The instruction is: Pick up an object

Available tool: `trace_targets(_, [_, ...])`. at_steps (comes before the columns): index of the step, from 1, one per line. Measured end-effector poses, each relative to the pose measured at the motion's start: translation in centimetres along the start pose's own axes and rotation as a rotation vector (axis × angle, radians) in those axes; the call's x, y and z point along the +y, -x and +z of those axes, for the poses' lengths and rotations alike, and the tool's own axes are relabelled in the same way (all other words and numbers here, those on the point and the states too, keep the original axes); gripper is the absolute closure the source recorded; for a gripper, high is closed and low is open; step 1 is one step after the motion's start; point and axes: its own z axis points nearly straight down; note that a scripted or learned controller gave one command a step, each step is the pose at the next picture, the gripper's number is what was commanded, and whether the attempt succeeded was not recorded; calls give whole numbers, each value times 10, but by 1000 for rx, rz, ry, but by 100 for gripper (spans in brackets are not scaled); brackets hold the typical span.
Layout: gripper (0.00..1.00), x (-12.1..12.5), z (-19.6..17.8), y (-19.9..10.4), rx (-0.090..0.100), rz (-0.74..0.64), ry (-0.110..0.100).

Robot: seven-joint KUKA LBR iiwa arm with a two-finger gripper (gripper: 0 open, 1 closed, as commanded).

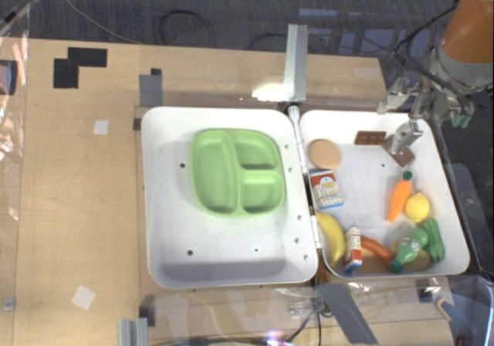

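My gripper (404, 144) hangs over the back right part of the right bin (363, 171), below the arm's orange band (471, 24). A small brown piece (402, 157) lies right at its tip; whether it is held is unclear. A brown chocolate bar (370, 137) lies just left of the gripper. Further forward are a carrot (399, 196), a yellow lemon (417, 207), a round tan cookie (325, 154) and a red and blue carton (327, 188).
The right bin's front holds a banana (333, 236), a small can (353, 248), a red sausage (376, 247), a green bottle (407, 250) and a green vegetable (432, 238). The left bin (166, 205) holds a green divided plate (236, 171). A metal post (296, 62) stands behind the bins.
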Motion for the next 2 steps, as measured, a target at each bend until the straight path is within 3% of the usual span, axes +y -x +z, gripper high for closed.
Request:
trace_targets(1, [0,-44,130,-84,-3,-2,-2])
trace_targets(2, [0,-47,137,-125,-5,129,-2])
